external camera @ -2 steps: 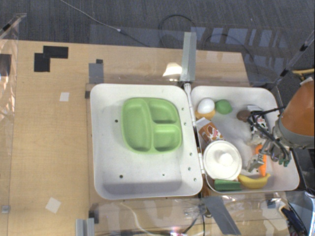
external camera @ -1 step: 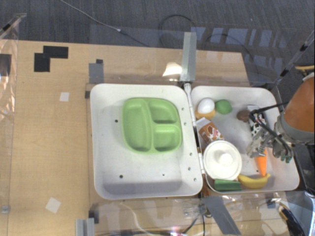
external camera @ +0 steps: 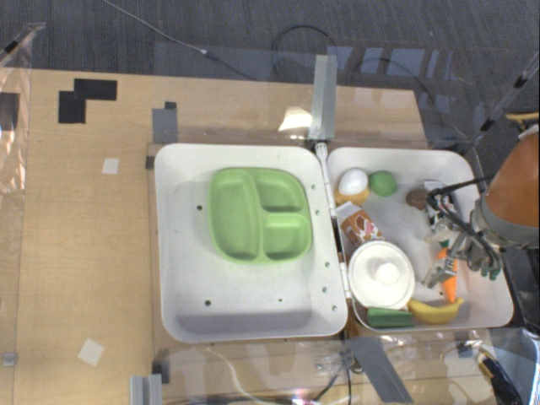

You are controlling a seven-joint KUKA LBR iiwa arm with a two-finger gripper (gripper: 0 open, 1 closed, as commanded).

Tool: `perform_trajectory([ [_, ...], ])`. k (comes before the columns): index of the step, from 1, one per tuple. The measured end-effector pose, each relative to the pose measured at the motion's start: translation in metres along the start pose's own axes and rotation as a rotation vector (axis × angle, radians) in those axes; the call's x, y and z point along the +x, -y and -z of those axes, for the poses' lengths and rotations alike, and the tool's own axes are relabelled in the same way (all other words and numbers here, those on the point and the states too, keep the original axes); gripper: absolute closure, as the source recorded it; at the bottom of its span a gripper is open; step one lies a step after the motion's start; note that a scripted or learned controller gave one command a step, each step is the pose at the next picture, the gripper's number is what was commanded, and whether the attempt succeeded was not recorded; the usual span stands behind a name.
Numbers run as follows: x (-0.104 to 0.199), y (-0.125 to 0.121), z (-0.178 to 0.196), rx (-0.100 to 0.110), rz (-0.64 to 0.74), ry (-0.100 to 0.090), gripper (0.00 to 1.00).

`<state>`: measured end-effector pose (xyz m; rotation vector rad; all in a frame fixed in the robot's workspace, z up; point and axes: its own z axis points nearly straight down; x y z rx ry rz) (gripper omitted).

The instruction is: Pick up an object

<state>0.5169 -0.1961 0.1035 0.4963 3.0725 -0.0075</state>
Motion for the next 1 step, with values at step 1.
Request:
perform_trajectory([
  [1, 0.0183, -0.0127, -0.0131, 0.001, -0.034, -0.011, 0.00],
])
